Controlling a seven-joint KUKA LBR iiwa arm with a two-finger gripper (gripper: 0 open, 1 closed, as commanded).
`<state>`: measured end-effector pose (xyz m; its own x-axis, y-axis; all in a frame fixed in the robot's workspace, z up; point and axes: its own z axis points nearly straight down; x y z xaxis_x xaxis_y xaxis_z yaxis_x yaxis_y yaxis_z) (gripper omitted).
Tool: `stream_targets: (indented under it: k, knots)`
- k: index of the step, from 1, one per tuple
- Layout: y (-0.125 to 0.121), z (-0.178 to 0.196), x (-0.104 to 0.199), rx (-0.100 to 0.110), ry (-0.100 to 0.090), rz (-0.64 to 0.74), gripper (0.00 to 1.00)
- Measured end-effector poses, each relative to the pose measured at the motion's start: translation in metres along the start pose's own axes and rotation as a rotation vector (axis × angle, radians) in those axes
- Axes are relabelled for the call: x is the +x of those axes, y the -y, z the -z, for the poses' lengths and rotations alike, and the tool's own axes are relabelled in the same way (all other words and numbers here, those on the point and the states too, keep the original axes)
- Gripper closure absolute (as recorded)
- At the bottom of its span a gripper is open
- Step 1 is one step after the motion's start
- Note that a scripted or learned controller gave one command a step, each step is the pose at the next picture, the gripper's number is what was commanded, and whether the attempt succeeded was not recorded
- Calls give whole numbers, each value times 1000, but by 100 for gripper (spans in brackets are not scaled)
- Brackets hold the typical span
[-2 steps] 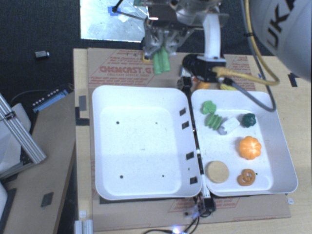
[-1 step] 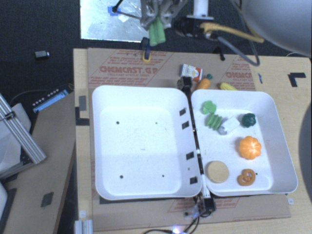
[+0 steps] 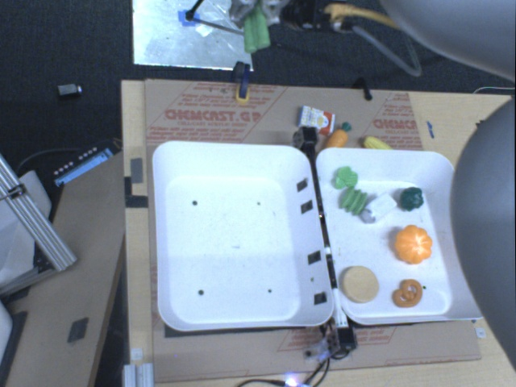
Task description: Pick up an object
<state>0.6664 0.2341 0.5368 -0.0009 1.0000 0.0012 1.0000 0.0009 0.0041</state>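
Green object clamped in tool, high above bins' far edge, left bin bare.

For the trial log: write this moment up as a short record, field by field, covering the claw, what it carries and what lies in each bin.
claw: raised at the top of the view, beyond the bins
held item: light green piece hanging between its fingers
left bin: bare white floor
right bin: light green vegetable pieces, dark green piece, orange pumpkin-like fruit, tan round disc, brown pretzel
outside the bins: orange carrot and yellow piece on the cardboard behind the right bin
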Motion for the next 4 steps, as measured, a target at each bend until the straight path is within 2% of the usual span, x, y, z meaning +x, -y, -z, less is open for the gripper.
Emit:
stream_targets:
  k: [1,2,3,4]
  knots:
    - [79,-5,0,8,3,3,100]
    - [7,4,0,-4,-3,1,100]
    - [114,-5,1,11,3,5,100]
    - [64,0,0,0,0,1,100]
